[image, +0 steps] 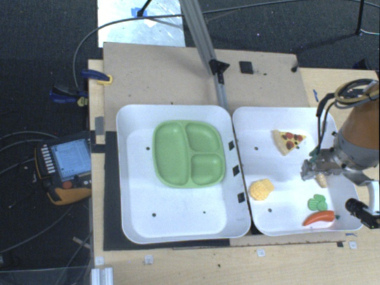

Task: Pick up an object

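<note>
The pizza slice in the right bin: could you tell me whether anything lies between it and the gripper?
Nothing visible does. The pizza slice lies apart on bare bin floor, up and left of the gripper in the camera view.

Left white shallow bin: green divided plastic plate. Right white bin: toy pizza slice behind, yellow corn piece nearer, left.

Off to the left of the bench there's a handheld controller with a blue screen on the dark floor, cables looping around it. Far side, a grey pole leans over the cardboard sheet, and a blue-and-yellow clamp grips the board's left edge.
</note>
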You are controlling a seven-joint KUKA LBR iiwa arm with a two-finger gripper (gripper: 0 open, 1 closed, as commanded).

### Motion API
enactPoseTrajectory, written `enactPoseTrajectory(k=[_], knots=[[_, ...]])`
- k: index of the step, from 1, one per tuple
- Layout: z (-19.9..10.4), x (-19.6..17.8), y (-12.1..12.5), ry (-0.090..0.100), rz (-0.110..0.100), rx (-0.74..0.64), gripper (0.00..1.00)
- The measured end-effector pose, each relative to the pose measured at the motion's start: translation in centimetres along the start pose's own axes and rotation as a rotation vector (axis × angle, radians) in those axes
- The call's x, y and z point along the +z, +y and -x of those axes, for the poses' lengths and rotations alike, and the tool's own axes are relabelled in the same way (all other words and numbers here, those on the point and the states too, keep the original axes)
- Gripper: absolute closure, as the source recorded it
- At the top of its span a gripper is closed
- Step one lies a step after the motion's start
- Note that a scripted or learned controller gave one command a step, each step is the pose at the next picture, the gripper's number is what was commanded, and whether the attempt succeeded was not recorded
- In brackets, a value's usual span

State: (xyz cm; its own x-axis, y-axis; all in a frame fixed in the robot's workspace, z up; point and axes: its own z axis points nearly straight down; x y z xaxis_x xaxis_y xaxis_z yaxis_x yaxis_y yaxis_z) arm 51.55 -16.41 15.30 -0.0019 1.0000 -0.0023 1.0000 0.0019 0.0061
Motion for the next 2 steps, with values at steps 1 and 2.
enactPoseTrajectory(k=[1,2], knots=[[-0.6,-5.1,-0.5,0.001,0.001,-0.003,1.00],[-0.5,-10.1,-0.3,0.000,0.002,-0.003,1.00]])
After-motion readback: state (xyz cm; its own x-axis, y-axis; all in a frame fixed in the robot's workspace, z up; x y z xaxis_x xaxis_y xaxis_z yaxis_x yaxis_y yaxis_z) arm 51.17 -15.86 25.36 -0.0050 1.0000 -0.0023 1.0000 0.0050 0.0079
